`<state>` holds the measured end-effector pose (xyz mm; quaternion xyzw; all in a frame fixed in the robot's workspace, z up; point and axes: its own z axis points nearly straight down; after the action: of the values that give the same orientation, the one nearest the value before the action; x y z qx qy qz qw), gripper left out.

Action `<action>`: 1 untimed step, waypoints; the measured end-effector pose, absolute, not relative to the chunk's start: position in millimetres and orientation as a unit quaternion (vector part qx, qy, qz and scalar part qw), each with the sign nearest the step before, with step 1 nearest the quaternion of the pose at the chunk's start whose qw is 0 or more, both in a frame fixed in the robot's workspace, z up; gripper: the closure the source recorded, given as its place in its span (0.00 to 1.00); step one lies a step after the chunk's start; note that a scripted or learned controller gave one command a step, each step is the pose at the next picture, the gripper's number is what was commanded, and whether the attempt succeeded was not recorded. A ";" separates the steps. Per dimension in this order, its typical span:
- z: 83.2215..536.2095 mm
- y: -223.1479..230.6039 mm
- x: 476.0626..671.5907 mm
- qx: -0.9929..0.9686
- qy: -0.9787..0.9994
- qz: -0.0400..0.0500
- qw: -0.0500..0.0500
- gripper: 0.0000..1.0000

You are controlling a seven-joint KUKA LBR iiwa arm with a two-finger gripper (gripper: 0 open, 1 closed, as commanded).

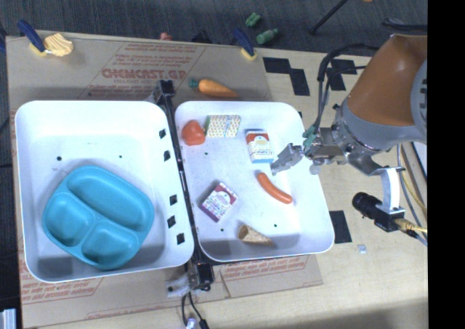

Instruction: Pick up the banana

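- While the gripper (285,160) hangs over the right edge of the right bin (309,208), nothing in that bin reads clearly as a banana.
- Best guess for the banana (59,46): a small yellow lump on the brown cardboard (145,66) at far upper left, outside both bins.
- From the gripper it lies far to the left and up, past the whole left bin (29,175); well apart.
- Long axis: too small and blobby to tell.
- Gripper state: cannot tell open or closed; nothing seen held.
- Only one arm, coming in from the right, so it would be a long reach across both bins.
- Surface: flat cardboard, looks firm.
- Room: a blue clamp (30,35) sits just beside the lump on its left, tight on that side; the right side looks freer.
- Nearest the gripper are a small carton (259,146) and a sausage (274,188), both wrong targets.
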<state>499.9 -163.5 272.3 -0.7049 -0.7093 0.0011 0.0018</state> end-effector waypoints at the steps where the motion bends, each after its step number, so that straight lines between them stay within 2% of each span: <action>1: 213.6 -59.2 559.5 -0.763 -0.647 0.002 0.002 0.00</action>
<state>559.5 -59.2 213.6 -0.7627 -0.6468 0.0016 0.0022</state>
